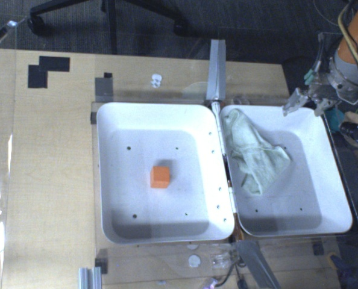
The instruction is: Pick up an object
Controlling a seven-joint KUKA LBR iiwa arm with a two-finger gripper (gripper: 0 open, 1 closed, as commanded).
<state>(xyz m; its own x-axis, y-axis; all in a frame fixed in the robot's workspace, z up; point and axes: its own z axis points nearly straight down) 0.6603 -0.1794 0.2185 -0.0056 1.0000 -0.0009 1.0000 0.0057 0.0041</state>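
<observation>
A small orange cube (160, 177) sits near the middle of the left bin (116, 215). A crumpled pale green cloth (251, 152) lies in the left half of the right bin (323, 215), reaching up to its back left corner. My gripper (304, 106) hangs over the back right corner of the right bin, to the right of the cloth and apart from it. Its two fingers are spread, with nothing between them, so it is open.
A grey metal post (216, 71) stands behind the seam between the bins. Cables and the arm's body (351, 65) crowd the right edge. Black tape marks (46, 70) lie on the wooden bench at the back left.
</observation>
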